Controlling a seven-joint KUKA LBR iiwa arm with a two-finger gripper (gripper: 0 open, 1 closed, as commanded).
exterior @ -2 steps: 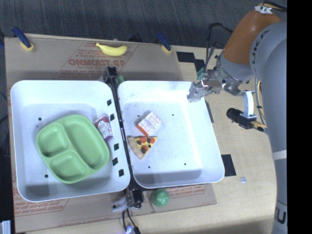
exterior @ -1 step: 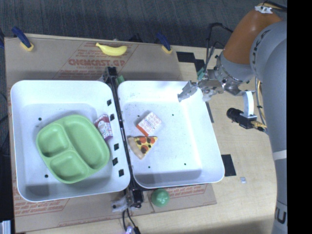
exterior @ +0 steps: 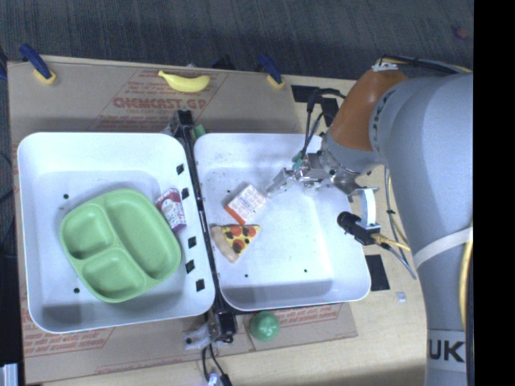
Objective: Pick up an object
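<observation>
Camera view shows the hand (exterior: 283, 180) low inside the right bin (exterior: 338, 284), nothing between its tips, with the orange-and-white packet (exterior: 245, 203) just beyond them and the pizza-slice toy (exterior: 235, 239) further off; whether the tips stand parted I cannot tell, so pickup remains undone.
</observation>
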